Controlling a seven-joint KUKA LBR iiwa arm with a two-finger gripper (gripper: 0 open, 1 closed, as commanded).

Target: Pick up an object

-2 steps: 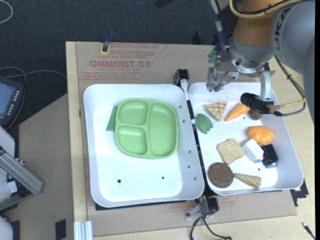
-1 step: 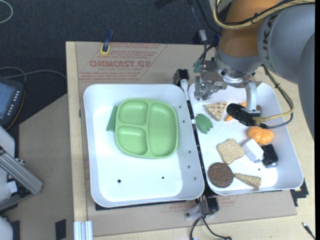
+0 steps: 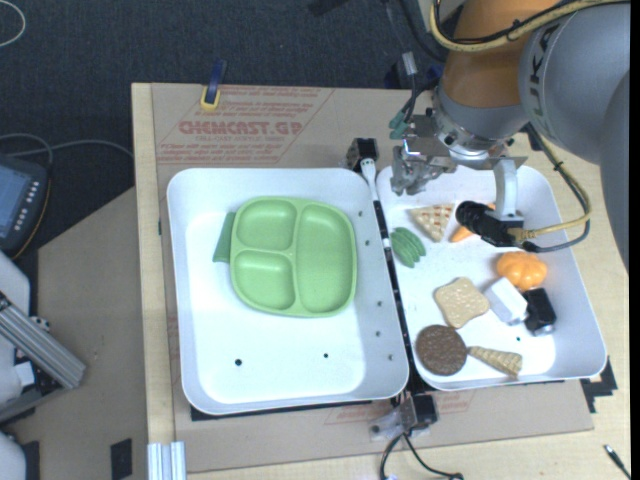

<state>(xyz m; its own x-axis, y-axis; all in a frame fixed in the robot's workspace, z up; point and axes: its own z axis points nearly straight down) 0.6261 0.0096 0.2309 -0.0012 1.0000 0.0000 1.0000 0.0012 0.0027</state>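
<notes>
Two bins are seen | gripper [image 3: 410, 175] hung over right bin [image 3: 570, 353], fingers can't be told | cracker [image 3: 434, 220] just below | it should be lowered straight, then closed.

Single grey arm [image 3: 585, 68] enters from right side of view, upper corner. Orange band [image 3: 490, 28] sits above wrist, large in view, cables looped around it. Wrist bent downward, tool end pointing down and slightly left. Pincer [image 3: 408, 180] hangs low over upper left corner of right bin, near divider between bins. Metal fingers short, dark at tips, close together; gap between them not discernible. Nothing seen between fingers.
</notes>
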